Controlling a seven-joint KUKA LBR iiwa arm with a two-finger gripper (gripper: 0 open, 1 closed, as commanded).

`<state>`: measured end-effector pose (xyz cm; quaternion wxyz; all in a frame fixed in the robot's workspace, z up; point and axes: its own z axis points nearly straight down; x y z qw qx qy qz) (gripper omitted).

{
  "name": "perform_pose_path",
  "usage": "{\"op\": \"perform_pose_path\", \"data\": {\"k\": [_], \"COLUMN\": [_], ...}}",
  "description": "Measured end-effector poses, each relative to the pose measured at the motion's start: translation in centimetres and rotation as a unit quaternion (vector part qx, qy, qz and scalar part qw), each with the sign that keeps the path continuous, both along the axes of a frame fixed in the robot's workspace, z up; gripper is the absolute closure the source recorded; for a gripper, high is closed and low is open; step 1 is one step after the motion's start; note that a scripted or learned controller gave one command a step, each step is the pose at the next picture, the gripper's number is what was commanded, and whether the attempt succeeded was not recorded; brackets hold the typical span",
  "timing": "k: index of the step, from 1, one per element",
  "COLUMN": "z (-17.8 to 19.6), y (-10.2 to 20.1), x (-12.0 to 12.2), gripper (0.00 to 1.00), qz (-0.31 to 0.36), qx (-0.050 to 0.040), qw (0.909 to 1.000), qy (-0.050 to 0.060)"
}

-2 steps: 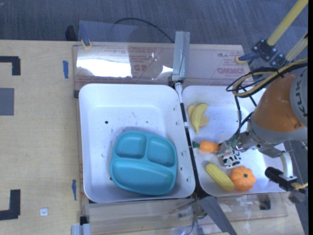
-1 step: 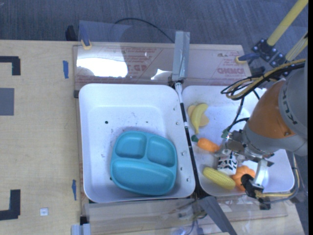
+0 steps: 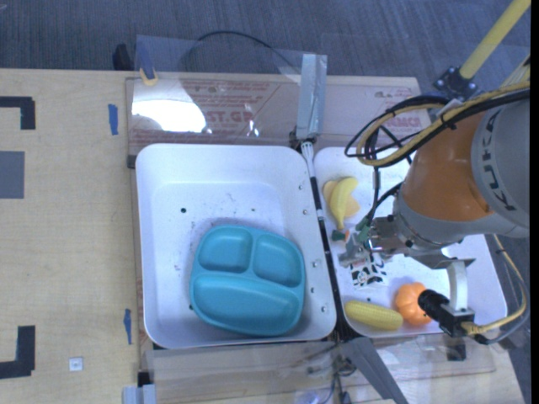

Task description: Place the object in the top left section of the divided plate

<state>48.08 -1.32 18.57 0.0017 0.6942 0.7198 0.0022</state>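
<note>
Right bin (image 3: pixel 493 263): corn (image 3: pixel 373 315), orange (image 3: pixel 410 301), banana (image 3: pixel 343 199) | left bin (image 3: pixel 168 175): divided plate (image 3: pixel 248 280)

A pale wooden bench (image 3: pixel 63 225) fills the lower left of the overhead view, marked with black tape corners (image 3: pixel 24 112) near its left edge, a grey square patch (image 3: pixel 10 175) and short strips of blue tape (image 3: pixel 113 119). Beyond the bench's far edge lies dark grey-blue carpet (image 3: pixel 269 15). A clear plastic sheet (image 3: pixel 219 99), glaring under the room's light, lies along the far edge over a board with red print. A black cable (image 3: pixel 232 40) loops over the carpet behind it.
</note>
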Motion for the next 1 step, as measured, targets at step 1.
{"op": "perform_pose_path", "data": {"k": [1], "z": [-0.23], "y": [5.38], "x": [5.74], "gripper": [1.0], "qz": [-0.099], "qx": [-0.0005], "qw": [0.9951], "qy": [0.003]}}
